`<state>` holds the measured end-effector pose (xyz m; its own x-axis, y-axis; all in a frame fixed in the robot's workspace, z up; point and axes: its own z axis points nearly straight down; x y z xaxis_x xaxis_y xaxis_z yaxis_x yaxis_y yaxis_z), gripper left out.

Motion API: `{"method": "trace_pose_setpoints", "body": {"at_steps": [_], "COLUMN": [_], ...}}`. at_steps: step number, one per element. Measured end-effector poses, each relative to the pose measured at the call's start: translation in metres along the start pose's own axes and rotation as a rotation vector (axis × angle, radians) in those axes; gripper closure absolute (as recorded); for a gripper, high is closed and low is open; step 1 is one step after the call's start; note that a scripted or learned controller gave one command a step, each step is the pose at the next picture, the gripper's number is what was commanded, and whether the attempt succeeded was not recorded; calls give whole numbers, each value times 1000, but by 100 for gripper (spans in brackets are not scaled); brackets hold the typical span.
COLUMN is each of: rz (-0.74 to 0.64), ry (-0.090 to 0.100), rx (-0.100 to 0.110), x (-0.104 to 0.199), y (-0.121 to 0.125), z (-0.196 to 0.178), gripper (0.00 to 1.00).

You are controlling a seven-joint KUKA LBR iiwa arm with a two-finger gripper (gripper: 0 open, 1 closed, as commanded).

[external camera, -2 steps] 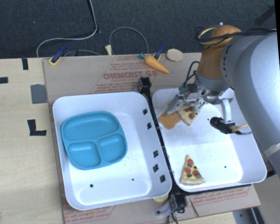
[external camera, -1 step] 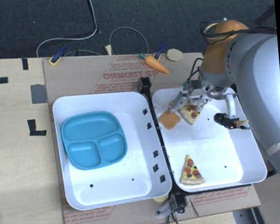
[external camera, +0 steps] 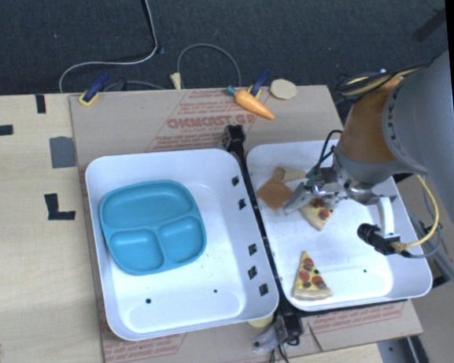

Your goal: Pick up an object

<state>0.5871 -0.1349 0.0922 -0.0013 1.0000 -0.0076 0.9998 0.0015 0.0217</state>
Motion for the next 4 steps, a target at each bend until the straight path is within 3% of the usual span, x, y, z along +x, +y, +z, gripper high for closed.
{"method": "trace_pose_setpoints", "body": {"at_steps": [1, 2, 3, 4], "rz": [1, -3, 4, 5], "ry": [-2, 3, 1, 13], "rx": [-2, 9, 41, 39], "x": [16, 19, 29, -13], "y": [-77, 39, 80, 79], "z": [-1, 3, 5, 7], "gripper": [0, 0, 0, 0]}}
